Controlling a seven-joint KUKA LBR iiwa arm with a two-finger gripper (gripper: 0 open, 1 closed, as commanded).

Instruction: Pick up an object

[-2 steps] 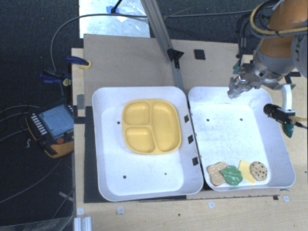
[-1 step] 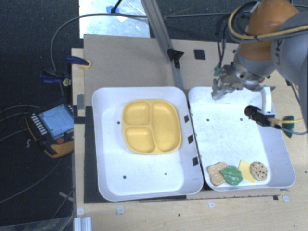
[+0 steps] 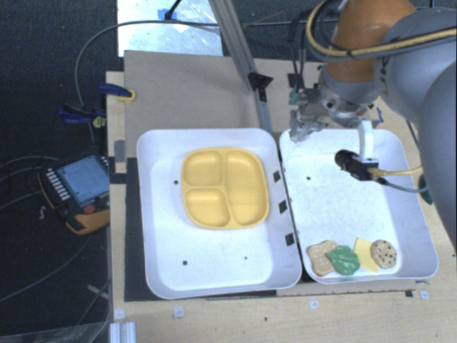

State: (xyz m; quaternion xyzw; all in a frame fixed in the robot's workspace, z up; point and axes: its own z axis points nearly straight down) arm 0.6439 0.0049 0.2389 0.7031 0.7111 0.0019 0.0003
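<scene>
My gripper [image 3: 302, 128] hangs over the far left corner of the right bin [image 3: 410, 213], under the grey arm with its orange band [image 3: 364, 27]. Nothing shows in it. Along the near edge of that bin lie several small toy foods: a tan bread piece [image 3: 320, 256], a green leafy piece [image 3: 345, 260], a yellow cheese slice [image 3: 365, 254] and a speckled cookie [image 3: 384, 253]. They sit well in front of the gripper, apart from it.
A yellow divided plate [image 3: 224, 187] rests in the left bin [image 3: 161, 249]. A black fitting with a yellow cable [image 3: 355, 164] hangs from the arm over the right bin. A metal pole [image 3: 239, 41] slants down behind the bins.
</scene>
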